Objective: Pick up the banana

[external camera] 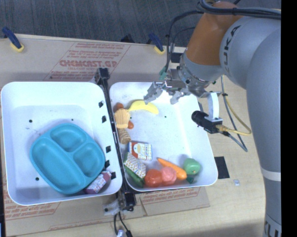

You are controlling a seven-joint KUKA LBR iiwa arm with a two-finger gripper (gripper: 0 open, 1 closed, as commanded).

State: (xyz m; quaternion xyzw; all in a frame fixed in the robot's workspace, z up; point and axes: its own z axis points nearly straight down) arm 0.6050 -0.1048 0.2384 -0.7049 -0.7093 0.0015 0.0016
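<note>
Banana (144,107), curved smooth yellow plastic, lies beneath open end effector (164,96).

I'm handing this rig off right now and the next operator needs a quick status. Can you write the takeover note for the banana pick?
Pincer: open, fingers spread, nothing between them, positioned over the far end of the right bin.
Banana: lying on the right bin's floor near its far wall, just beside and below the pincer's left fingertip; whether they touch I cannot tell.
Nearby: a tan toy sits close to the banana's left; other toy food is piled at the bin's near end. A blue tray lies in the left bin.
Done: arm brought to the banana.
Left: close on it, lift it out.
</note>
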